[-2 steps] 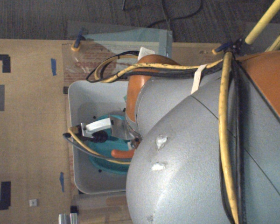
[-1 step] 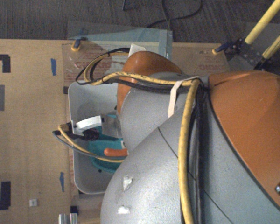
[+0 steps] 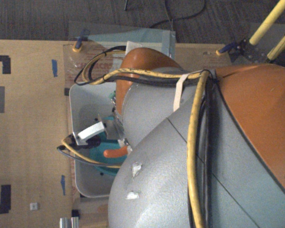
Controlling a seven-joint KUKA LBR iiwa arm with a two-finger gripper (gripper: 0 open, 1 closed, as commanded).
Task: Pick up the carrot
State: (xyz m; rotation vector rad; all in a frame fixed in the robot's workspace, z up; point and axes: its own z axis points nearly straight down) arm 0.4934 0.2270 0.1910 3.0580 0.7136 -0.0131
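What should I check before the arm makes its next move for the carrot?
1. Carrot located: ok. The carrot lies in the white bin.
2. Whole carrot in sight: not ok. Its right end runs under the grey arm.
3. Grip on the carrot: cannot tell. The arm covers that spot.
4. Neighbours: not ok. A teal object sits right against the carrot.
5. Rest of the bin: cannot tell. The arm hides most of it.

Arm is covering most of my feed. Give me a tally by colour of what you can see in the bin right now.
Orange: 1, the carrot
Teal: 1, a teal thing right beside the carrot
Total: 2 in sight; the arm hides much of the bin.
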